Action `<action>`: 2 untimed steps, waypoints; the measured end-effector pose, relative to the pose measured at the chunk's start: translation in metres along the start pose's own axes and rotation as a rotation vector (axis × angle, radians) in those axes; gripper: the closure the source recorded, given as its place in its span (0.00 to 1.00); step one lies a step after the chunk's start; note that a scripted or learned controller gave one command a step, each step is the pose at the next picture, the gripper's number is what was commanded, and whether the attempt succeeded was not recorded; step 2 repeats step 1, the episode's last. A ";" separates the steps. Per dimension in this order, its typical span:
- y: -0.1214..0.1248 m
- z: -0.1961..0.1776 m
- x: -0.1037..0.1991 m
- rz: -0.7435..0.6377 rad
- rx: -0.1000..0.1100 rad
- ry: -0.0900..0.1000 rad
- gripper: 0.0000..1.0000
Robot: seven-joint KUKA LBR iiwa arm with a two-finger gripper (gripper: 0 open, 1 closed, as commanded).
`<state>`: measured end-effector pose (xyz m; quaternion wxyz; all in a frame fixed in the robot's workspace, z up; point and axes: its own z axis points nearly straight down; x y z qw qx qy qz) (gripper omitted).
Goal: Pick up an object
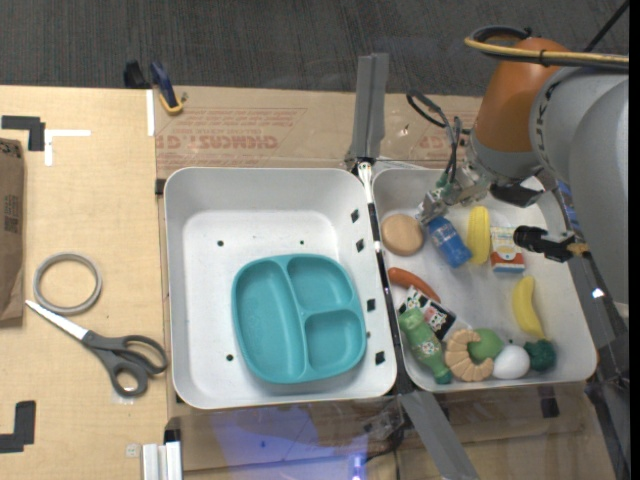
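Note:
The right bin [572, 278] holds several small items. Among them are a tan bun [402, 234], a blue can [447, 241], a yellow piece [479, 232], a small white and red carton [508, 252], a banana [526, 305] and a red pepper [414, 282]. My gripper [440, 204] hangs low over the bin's back left part, just above the top end of the blue can and right of the bun. I see nothing held in it.
A green bottle [422, 340], a tan ring [463, 356], a white ball [511, 361] and a dark green piece [541, 353] crowd the right bin's front. A teal divided plate [300, 318] lies in the left bin [190, 268]. Scissors [105, 348] and a tape roll [67, 281] lie on the bench.

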<state>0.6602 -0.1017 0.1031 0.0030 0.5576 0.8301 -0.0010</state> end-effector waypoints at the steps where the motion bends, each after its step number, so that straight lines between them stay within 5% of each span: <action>1: 0.012 -0.113 0.030 0.124 0.002 0.004 1.00; 2: 0.012 -0.113 0.030 0.124 0.002 0.004 1.00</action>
